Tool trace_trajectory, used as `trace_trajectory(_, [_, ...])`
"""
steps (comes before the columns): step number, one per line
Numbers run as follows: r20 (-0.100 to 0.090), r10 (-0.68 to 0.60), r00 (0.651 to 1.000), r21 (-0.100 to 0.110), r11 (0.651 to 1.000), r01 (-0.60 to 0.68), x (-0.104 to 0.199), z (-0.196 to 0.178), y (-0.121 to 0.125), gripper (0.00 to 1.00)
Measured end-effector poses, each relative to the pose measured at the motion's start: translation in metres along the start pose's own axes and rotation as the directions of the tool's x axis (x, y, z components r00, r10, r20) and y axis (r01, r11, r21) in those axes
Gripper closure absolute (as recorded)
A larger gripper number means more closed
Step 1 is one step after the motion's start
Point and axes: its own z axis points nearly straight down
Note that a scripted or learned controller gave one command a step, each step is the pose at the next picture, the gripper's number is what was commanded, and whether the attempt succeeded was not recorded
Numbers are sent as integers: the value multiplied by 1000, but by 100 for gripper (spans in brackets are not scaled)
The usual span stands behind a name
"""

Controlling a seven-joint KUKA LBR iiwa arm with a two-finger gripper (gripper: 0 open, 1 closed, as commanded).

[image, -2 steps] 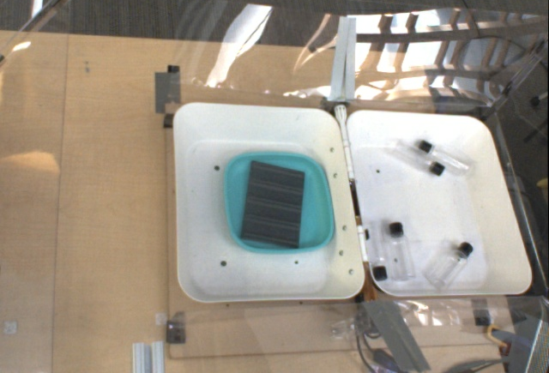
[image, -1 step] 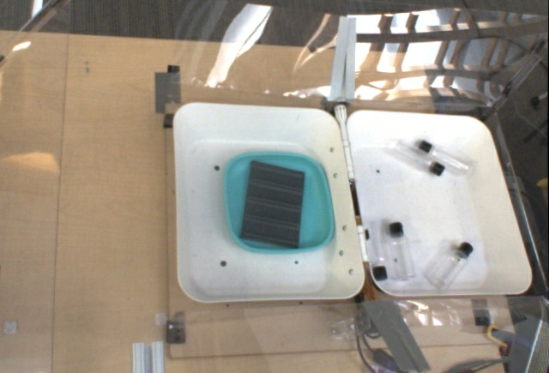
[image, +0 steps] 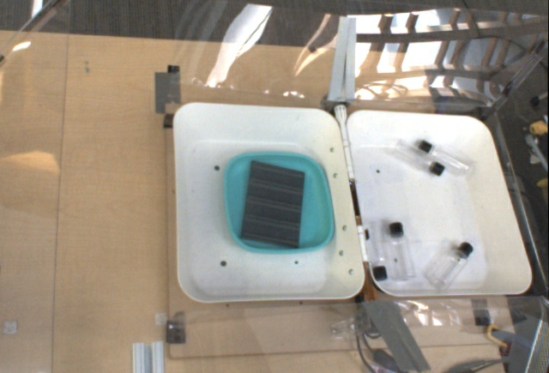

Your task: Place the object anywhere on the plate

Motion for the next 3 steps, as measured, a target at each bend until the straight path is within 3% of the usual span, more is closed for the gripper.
trace_trajectory(1, [2,2,1000,2,1000,-2,0,109,0,0])
trace_trajectory(2, [0,2,1000,2,1000,-2,0,120,-1,0])
trace_trajectory(3, [-8,-58,998,-1,998,58,2,273,0,0])
